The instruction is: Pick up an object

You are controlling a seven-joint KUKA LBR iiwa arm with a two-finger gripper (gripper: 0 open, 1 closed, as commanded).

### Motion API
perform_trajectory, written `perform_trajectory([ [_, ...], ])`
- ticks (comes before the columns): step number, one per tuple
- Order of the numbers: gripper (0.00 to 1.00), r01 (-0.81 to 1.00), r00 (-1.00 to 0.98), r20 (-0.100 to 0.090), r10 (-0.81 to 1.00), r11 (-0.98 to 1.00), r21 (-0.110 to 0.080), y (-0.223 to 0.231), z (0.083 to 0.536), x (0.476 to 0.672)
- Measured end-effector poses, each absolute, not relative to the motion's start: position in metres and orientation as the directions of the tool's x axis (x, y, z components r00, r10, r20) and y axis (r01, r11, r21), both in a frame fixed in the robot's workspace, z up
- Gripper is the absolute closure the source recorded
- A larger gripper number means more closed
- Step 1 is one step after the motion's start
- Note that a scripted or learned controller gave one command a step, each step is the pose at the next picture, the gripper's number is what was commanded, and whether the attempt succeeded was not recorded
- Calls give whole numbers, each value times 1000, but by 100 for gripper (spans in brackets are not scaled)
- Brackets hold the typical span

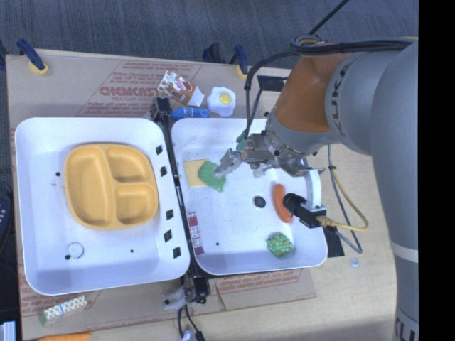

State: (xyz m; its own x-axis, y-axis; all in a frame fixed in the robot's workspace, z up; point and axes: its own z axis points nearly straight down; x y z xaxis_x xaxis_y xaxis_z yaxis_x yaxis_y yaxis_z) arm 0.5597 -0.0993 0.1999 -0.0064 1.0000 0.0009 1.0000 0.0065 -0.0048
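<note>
The gripper [229, 160] is seen low over the right bin [234, 258], and its tip is placed right at the green object [212, 176], which lies partly on a yellow flat piece [193, 172]; whether the fingers are released or clenched cannot be told, because they are too small and dark in the camera view, and no object is seen between them. A risk can be judged from this: if the grasp is made only at the edge of the green object, it may be pushed aside or may slip out when the arm is raised, and the yellow flat piece under it may be dragged along or lifted together with it. Behind the gripper, toward the arm, an orange sausage-like object [282, 202] and a small dark spot [259, 202] are found, and farther off, near the bin's corner, a green dotted ball [279, 244]; these are well apart from the tip and should not be disturbed. Ahead of the gripper, beyond the dividing rims, the left bin [35, 261] is seen with a yellow divided tray [110, 185] in it. The bins' white surface looks smooth, so sliding is probable. Both bins are set on brown cardboard [106, 84], where small packages [175, 85] and a fried-egg toy [222, 99] lie past the far rim, and a dark grey carpet [106, 13] is seen farthest
</note>
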Motion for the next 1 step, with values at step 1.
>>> perform_trajectory([
  [1,0,996,87,-2,996,-87,-4,-183,170,571],
])
